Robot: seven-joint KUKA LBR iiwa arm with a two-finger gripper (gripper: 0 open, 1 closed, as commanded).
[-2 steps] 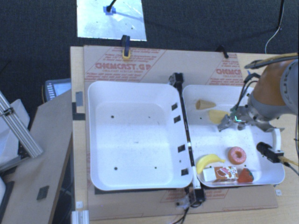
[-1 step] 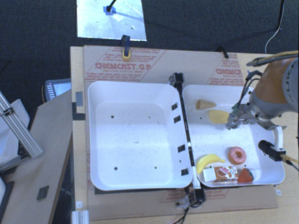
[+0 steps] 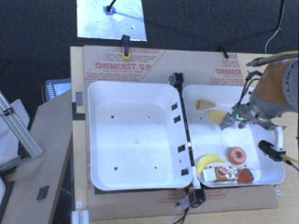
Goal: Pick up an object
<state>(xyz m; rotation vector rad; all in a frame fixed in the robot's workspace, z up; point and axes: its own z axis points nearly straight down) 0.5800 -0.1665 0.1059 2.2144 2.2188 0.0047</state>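
Overhead slanted view of a bench with two shallow white bins side by side on a cardboard sheet [image 3: 154,62] printed with red lettering. The left bin [image 3: 135,139] shows its bare white floor. The right bin [image 3: 219,141] holds several small items.

A grey robot arm [image 3: 280,90] with an orange band reaches in from the right and is cut off by the picture's edge. Its gripper [image 3: 229,122] sits low over the far half of the right bin, near the middle between that bin's left and right walls. The tip is small, dark and blurred under the wrist, beside a small green light. Whether the pincer is apart or together cannot be told, and nothing can be seen held in it.

A pale yellow piece [image 3: 216,116] lies just to the left of the gripper tip, close enough that contact cannot be judged. Its shape is hard to make out. A tan cone-like piece [image 3: 204,104] lies nearer the bin's far edge, just beyond the yellow piece.

Along the right bin's near edge, from the near-left corner toward the near-right corner:
- a yellow banana [image 3: 209,161]
- an orange and white carton [image 3: 225,173], its print too small to read
- a red strawberry-like item [image 3: 246,175], touching the carton's end

A pink ring doughnut [image 3: 237,155] rests just behind the carton.
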